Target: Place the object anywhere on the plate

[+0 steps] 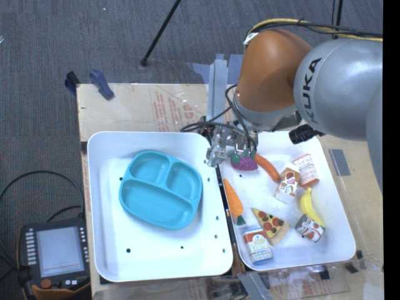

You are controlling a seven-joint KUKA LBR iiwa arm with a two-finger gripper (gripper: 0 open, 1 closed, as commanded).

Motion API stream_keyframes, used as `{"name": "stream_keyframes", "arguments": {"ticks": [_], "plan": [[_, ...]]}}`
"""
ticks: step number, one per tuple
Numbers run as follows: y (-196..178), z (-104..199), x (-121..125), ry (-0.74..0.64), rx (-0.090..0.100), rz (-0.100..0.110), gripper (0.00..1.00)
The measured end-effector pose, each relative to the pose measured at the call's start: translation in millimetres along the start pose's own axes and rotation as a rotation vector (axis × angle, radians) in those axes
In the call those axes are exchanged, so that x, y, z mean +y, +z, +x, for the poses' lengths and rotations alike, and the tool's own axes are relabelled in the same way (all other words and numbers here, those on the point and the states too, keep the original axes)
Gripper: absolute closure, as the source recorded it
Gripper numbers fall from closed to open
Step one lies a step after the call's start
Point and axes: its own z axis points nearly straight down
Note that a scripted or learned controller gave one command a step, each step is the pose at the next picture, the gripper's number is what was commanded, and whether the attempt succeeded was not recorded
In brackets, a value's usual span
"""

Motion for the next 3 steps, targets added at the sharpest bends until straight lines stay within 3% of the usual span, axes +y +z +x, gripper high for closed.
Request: {"name": "stream_keyframes", "arguments": {"ticks": [1, 2, 3], "plan": [[-47.1, 77.3, 38.7, -0.001, 0.001, 0.001, 1.00], [0.3, 87.4, 105.7, -0.285, 0.002, 0.000, 1.00], [30.1, 164.8, 133.1, -0.335, 0.004, 0.001, 1.00]]}}
